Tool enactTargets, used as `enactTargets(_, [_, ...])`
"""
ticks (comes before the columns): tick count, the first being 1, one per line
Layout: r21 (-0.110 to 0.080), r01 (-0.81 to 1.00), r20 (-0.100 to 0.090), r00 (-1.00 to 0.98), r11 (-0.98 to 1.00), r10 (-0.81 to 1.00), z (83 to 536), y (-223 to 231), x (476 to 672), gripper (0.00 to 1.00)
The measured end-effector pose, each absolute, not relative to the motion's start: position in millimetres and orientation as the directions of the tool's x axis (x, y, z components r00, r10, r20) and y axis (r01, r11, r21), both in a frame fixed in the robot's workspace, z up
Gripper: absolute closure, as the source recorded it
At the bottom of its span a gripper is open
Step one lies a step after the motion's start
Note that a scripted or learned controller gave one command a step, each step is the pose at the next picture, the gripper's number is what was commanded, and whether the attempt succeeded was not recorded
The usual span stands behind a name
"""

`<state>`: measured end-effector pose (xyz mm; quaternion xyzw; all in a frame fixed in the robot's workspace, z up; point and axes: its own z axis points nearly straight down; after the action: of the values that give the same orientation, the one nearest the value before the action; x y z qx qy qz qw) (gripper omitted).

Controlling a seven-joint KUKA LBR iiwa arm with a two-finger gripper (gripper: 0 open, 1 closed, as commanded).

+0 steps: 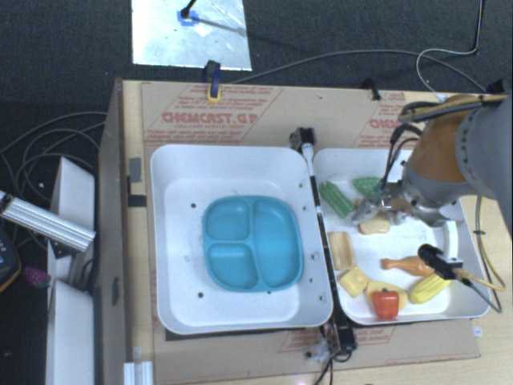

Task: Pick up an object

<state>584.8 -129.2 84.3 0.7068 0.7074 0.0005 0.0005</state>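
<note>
Camera view: hand (371,212) grip state unclear, over pale rounded toy (374,227); glossy blue divided plate (252,243) left.

Both bins, left bin (172,239) and right bin (461,307), look like smooth white plastic with a faint sheen. The blue divided plate (252,243) reads as glossy plastic. The toy foods, like the red pepper (385,302) and yellow corn (429,289), look like shiny moulded plastic. The bench top (240,115) is matt brown cardboard, printed red. The arm (461,155) shows smooth grey casing.
</note>
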Motion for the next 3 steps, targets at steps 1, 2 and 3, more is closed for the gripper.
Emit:
enactTargets(1, [0.002, 1.0, 0.0, -0.005, 0.005, 1.0, 85, -110, 662.6, 0.0])
enactTargets(2, [0.001, 1.0, 0.0, -0.002, 0.002, 1.0, 84, -91, 613.9, 0.0])
enactTargets(3, [0.001, 1.0, 0.0, -0.002, 0.002, 1.0, 84, -90, 584.4, 0.0])
